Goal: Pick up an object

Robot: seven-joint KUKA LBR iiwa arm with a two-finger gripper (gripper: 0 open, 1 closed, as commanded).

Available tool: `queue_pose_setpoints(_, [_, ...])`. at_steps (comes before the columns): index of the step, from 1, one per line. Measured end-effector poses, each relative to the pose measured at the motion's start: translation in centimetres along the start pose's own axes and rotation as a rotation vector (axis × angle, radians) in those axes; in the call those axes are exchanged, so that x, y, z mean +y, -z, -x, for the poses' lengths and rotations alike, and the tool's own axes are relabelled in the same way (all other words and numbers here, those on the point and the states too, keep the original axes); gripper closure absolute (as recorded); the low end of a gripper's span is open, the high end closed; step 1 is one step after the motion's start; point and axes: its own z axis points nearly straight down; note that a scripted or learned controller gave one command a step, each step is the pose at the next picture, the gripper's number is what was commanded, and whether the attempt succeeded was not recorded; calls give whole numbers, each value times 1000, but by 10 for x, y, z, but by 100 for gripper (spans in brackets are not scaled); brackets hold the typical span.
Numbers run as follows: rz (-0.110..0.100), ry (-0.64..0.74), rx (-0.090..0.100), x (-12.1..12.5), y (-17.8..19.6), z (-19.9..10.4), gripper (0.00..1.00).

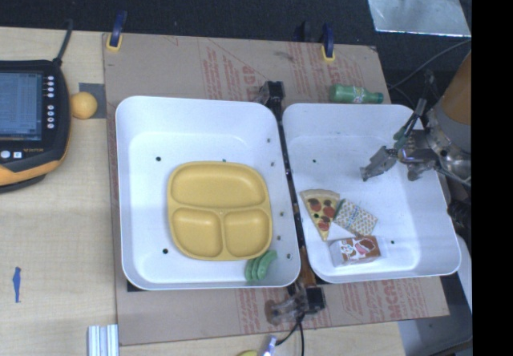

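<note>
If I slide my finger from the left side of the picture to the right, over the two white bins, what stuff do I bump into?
Yellow divided plate → green toy → pizza slice → patterned packet → end effector, hovering above the right bin. The red-and-white packet overlaps the others' span, so I left it out.

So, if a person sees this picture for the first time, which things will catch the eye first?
Probably the yellow divided plate, lying in the middle of the left bin with a small green item at its lower right edge. Next, the pizza slice toy and two small packets near the right bin's front, with the claw above that bin.
</note>
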Motion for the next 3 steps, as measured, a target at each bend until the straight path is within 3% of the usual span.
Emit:
queue_pose_setpoints(1, [-2,1,0,-39,-42,-48,0])
queue_pose_setpoints(2, [-1,-3,-1,9,-79,20,0])
queue_pose_setpoints(3, [-2,3,0,-20,-16,-123,0])
